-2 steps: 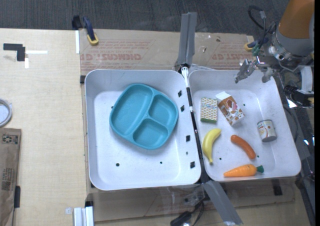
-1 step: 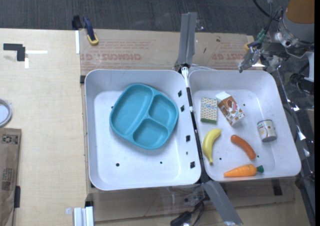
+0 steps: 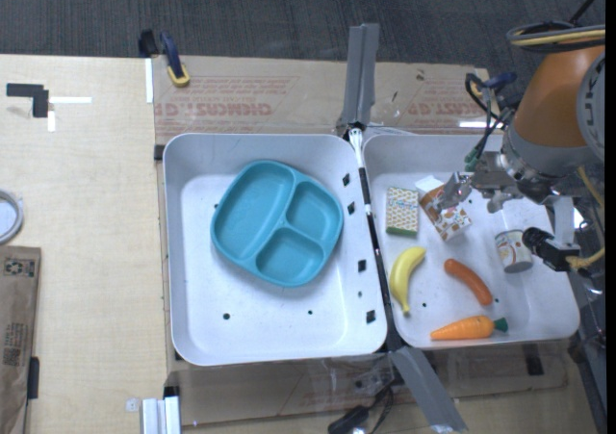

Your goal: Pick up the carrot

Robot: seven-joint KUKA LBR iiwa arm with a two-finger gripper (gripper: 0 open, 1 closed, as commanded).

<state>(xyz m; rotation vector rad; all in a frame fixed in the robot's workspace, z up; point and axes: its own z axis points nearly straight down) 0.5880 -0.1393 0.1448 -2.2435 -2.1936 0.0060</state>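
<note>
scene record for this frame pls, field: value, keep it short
target: carrot, lying near the front edge of the right bin
gripper: gripper over the back of the right bin, at a small patterned carton; apart from the carrot
right bin, other items: banana, sponge, sausage, small can
left bin: left bin holds a blue divided plate
task state: carrot not yet picked up
</note>
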